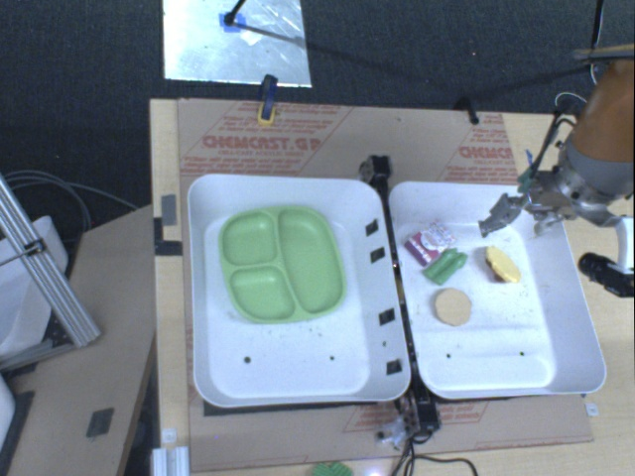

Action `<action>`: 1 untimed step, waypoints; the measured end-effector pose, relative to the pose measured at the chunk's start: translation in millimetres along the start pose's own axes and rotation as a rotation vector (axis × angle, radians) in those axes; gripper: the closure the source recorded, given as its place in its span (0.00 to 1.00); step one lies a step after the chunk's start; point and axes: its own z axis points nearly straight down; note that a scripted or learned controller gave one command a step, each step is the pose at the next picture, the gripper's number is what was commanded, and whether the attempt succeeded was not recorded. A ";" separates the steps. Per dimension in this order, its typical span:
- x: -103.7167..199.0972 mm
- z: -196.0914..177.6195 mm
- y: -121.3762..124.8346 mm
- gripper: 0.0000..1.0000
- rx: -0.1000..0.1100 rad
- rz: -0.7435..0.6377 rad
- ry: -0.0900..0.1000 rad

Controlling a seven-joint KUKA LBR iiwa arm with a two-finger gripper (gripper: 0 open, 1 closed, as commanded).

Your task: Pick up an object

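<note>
In the right bin (571, 365), we saw a pink packet (431, 238), green piece (445, 265) and tan disc (453, 307) left of the yellow piece (502, 264). The tool (501, 213) hovered just above that yellow piece, spread and holding nothing. We judged it should descend straight, straddling the piece before pinching.

Floor is dark carpet (79, 77) all around. The desk (327, 132) has a brown cardboard-looking top with red printed lettering. A shiny metal sheet (235, 28) lies on the carpet behind it, blue tape on it. Black cable (417, 72) runs across the floor. Aluminium frame rail (45, 276) at left, over a lower tan surface (109, 345).
</note>
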 end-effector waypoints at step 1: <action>-34.0 90.6 0.4 0.00 0.007 0.004 0.001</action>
